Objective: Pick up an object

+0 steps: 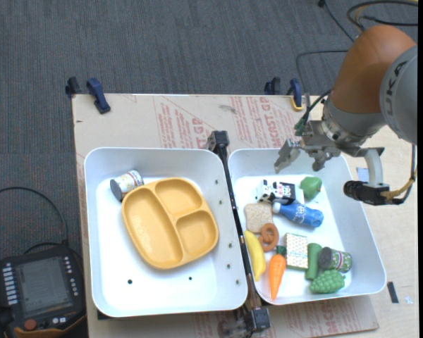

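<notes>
Gripper [301,159]: fingers spread, nothing between them, above the right bin's [366,245] far edge. Blue bottle [301,214]: lying mid-bin, beside green pepper [311,186]. Carrot [276,275]: at the bin's near edge.

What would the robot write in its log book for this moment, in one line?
end effector: open, above right white bin's far edge, holding nothing | nearest: green toy pepper, black-and-white toy cow | left bin: yellow divided plastic plate, small can

Grey arm [402,90], orange wrist band.
</notes>
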Robot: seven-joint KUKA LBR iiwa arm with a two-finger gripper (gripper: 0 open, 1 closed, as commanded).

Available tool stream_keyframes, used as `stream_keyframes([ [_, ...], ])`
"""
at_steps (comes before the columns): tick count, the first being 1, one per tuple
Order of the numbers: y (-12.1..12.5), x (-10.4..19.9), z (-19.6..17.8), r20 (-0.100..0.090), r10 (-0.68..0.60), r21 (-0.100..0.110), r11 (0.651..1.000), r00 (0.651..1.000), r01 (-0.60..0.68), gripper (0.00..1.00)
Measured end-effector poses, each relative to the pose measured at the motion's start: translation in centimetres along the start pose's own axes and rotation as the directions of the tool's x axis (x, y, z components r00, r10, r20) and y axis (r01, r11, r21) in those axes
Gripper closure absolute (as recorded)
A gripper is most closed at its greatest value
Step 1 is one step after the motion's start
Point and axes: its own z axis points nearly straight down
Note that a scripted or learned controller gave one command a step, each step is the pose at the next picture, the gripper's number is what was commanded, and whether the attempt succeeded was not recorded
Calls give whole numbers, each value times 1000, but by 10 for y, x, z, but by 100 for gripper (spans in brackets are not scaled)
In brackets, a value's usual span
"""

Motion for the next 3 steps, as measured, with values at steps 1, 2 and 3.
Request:
stream_keyframes([
  [1,-1,-17,104,0,3,-4,1000,1000,-3,0],
  [2,12,-30,112,3,3,-21,1000,1000,-3,0],
  [3,20,-11,118,2,2,-27,1000,1000,-2,0],
])
